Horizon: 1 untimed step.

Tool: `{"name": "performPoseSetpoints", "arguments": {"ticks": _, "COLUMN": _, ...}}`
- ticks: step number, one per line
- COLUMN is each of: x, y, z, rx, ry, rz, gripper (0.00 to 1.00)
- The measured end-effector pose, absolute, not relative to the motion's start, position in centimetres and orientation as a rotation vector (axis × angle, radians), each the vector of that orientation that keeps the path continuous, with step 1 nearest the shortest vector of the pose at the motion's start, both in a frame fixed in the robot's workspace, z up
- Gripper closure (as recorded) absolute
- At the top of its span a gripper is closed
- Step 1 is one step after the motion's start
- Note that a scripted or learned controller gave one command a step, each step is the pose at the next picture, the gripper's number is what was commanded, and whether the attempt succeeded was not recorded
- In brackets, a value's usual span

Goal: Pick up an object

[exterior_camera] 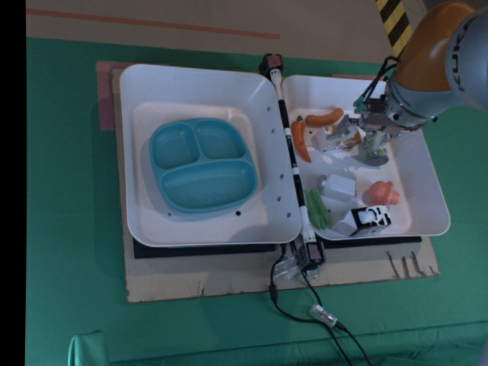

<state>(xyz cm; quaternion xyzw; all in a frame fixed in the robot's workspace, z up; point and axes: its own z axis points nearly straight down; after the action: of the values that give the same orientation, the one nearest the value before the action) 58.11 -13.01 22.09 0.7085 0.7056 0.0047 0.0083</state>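
Grey pincer [373, 145] tips blurred among toys [335, 128].

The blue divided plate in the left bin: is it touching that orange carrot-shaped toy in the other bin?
Apart. The camera view shows the blue divided plate in the left bin, the orange carrot-shaped toy in the right bin, the bins' rims between them.

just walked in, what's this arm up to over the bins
The arm reaches in from the right, and its gripper is low in the right bin, among small toys near the far end: an orange sausage, a carrot and a clear cup. Nothing is visibly between its fingers yet. Nearer the camera lie a white block, an orange toy and a green pod. The left bin holds a blue divided plate.
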Motion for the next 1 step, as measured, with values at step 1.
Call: {"name": "performPoseSetpoints", "arguments": {"ticks": 1, "x": 58.74, "y": -13.44, "z": 20.68, "rx": 2.222, "ry": 2.215, "rz": 0.001, "gripper": 0.0}}
